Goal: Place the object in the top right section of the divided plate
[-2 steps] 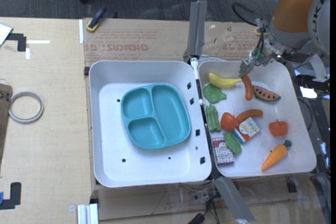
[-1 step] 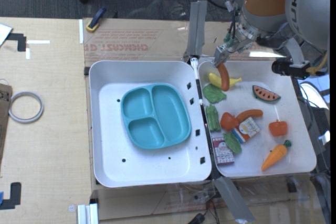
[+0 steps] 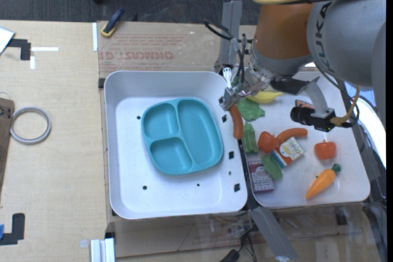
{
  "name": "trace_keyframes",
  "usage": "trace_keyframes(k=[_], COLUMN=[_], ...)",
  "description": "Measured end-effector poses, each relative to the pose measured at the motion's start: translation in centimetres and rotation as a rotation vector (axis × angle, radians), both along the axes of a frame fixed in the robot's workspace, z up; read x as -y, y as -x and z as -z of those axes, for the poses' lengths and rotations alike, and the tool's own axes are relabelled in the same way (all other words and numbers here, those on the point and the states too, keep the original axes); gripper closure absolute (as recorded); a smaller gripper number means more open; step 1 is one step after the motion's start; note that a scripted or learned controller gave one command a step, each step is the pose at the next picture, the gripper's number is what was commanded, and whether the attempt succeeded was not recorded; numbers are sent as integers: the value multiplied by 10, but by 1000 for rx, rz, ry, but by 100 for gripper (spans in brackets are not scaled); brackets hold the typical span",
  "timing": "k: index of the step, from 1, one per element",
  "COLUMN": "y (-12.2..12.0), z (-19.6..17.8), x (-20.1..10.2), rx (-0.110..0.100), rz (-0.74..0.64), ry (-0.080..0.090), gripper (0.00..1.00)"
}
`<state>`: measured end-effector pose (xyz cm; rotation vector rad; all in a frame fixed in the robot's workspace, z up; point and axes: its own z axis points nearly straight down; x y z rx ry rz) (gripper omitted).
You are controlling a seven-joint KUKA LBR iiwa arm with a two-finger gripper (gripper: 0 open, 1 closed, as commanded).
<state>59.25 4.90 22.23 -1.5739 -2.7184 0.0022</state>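
My arm (image 3: 344, 21) reaches in from the right, orange band above the wrist, bent down steeply. My pincer (image 3: 232, 97) hangs low, pointing downward; I can't make out how its tips stand.

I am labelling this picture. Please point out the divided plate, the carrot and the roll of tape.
divided plate (image 3: 182, 135), camera view, on the ridge between its sections.
carrot (image 3: 320, 183), camera view, middle of its orange body.
roll of tape (image 3: 28, 125), camera view, on its ring's right side.

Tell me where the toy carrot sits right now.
The toy carrot lies in the right bin, near its front right corner, just below the small red tomato and right of the snack packets.
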Motion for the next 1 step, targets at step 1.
trace_keyframes(k=[1], y=[18], z=[71], x=[-86], rx=[-4], rz=[189], ry=[2], gripper=[100])
